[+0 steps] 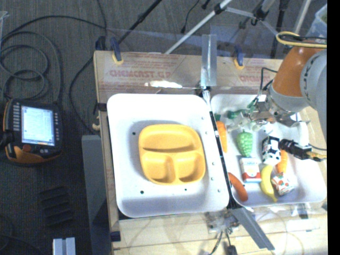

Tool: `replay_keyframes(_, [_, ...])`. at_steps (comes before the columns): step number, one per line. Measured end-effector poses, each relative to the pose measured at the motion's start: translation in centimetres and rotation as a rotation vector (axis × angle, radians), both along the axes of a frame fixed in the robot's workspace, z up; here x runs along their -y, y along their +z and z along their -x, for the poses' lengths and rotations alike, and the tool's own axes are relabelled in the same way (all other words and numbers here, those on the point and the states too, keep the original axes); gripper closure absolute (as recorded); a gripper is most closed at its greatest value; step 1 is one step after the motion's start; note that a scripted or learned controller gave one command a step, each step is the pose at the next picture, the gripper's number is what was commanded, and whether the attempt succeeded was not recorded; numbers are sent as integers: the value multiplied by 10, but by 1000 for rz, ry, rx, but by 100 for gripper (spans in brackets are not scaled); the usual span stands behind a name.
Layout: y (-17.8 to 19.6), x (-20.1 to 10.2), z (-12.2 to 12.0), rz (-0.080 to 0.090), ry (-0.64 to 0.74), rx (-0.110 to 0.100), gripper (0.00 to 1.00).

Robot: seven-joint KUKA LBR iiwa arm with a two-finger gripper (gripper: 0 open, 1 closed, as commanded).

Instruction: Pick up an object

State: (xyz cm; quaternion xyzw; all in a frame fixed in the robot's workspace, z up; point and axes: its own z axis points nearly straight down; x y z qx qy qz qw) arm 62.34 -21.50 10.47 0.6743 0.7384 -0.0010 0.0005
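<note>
Overhead view of the desk (159,68) with two white bins side by side. The left bin (122,195) is carrying a yellow compartment tray (171,154); the right bin (313,187) is holding the graspable items, all lying to the right of that tray. The arm (300,76) is reaching over the far end of the right bin, and its gripper (261,110) is hovering above the clutter there; how wide the jaws are standing, and whether anything is lying between them, cannot be told from this angle. The likeliest target is the green bumpy object (245,142), possibly a toy grape bunch, sitting just right of the tray and just nearer the camera than the gripper. Its long axis is running from the far side of the bin toward the near side, with the narrower end seemingly pointing away from the camera. To grasp it well, the jaws should be closing across its short width, centred on its middle, descending straight down so that the orange carrot-like piece (221,136) beside it and the black-and-white toy (271,150) are not being nudged. Nearer the camera than the green object are lying a small red-and-white carton (249,170), a yellow banana (267,182) and a red item (238,187).
</note>
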Motion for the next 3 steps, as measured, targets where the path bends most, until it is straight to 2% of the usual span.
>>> replay_keyframes(1, [-3, -20, 26, 42, 92, 41, 0])
replay_keyframes(2, [1, -28, 28, 23, 99, 25, 100])
replay_keyframes(3, [117, -55, 12, -1, 68, 0, 100])
